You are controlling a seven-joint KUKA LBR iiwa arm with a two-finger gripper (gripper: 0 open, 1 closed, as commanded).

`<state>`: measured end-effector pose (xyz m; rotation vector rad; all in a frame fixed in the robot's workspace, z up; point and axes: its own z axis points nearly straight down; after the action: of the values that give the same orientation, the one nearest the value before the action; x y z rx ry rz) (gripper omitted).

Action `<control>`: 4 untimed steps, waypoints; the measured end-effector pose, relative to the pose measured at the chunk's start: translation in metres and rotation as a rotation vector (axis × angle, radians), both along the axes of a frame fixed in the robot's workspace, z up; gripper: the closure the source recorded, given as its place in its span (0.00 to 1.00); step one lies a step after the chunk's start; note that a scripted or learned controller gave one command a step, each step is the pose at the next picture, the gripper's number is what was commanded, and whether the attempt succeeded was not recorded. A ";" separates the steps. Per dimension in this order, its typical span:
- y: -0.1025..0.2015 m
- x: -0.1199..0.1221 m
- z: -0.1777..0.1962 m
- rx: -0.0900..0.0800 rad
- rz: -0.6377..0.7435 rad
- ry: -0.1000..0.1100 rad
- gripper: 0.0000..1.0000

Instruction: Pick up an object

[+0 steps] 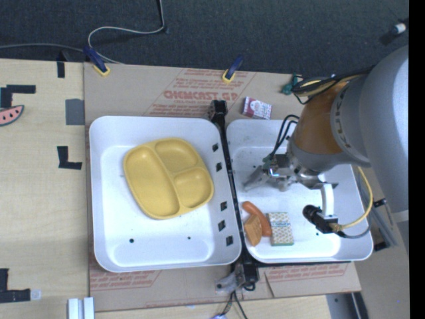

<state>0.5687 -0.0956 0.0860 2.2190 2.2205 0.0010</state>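
My gripper (258,173) hangs over the left part of the right bin (345,244), open, with nothing between its fingers. Below it, near the bin's front left, lie a red-orange sausage-shaped piece (252,210), an orange chunk (253,230) and a small box with a green and white pattern (281,228). These three lie close together, a short way toward the bin's front from the gripper and apart from it. The grey arm with its orange band (319,121) covers the right bin's back right.
A yellow divided plate (169,177) lies in the left bin (113,244). A black divider (224,178) runs between the bins. A small red and white packet (256,107) lies on the cardboard behind the right bin. A black cable fitting (317,216) hangs by the arm.
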 end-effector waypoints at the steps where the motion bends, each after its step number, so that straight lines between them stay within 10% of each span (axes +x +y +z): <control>1: 0.001 0.075 -0.001 0.000 0.001 -0.001 0.00; 2: 0.001 0.075 0.009 -0.002 0.002 0.000 1.00; 3: 0.000 0.075 0.009 -0.003 0.002 0.001 0.00; 4: 0.002 0.004 0.000 0.000 0.000 0.000 0.00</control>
<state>0.5726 -0.0941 0.0861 2.2195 2.2206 0.0006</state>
